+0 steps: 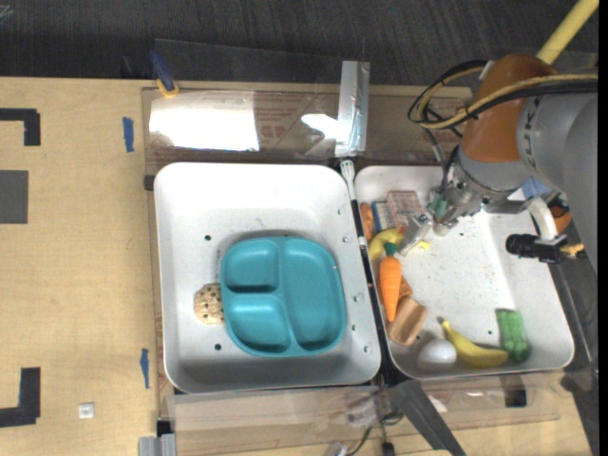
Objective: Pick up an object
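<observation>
My gripper (pixel 429 224) hangs low over the back left part of the right bin (pixel 475 264), under the arm's orange band (pixel 499 112). Its tip is right beside a small printed box (pixel 400 203) and a yellow-green fruit (pixel 382 244), and I cannot see whether it touches either. An orange carrot (pixel 389 284) lies just in front of them along the bin's left wall. Further forward sit a tan bread-like piece (pixel 408 320), a white egg (pixel 438 353), a yellow banana (pixel 473 348) and a green vegetable (pixel 512 333).
The left bin (pixel 190 207) holds a teal divided plate (pixel 282 294) with a speckled cookie (pixel 208 303) at its left side. A metal divider (pixel 352 107) stands behind the bins. A black fitting (pixel 532 246) juts over the right bin's right side.
</observation>
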You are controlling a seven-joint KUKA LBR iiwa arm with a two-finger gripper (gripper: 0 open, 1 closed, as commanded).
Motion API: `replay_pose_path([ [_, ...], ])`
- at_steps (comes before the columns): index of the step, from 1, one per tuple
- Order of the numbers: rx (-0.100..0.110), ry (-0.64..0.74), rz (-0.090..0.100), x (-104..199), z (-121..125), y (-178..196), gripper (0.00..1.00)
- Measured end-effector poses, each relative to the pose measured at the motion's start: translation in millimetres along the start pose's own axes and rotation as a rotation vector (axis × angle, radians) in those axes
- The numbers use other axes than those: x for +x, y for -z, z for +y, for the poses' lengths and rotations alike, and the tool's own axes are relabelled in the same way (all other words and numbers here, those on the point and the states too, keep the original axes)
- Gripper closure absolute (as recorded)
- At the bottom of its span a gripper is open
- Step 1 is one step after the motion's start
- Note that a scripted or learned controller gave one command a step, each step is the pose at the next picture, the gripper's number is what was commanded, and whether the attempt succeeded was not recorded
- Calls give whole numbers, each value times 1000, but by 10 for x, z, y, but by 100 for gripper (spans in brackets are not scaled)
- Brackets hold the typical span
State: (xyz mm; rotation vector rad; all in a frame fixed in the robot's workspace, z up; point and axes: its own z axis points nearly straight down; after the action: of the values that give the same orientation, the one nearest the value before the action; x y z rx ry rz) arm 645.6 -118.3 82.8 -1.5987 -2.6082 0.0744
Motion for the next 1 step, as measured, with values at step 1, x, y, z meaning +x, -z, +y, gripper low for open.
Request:
replay_pose_path([
  [1,4,68,1,-28,-26,-2,0],
])
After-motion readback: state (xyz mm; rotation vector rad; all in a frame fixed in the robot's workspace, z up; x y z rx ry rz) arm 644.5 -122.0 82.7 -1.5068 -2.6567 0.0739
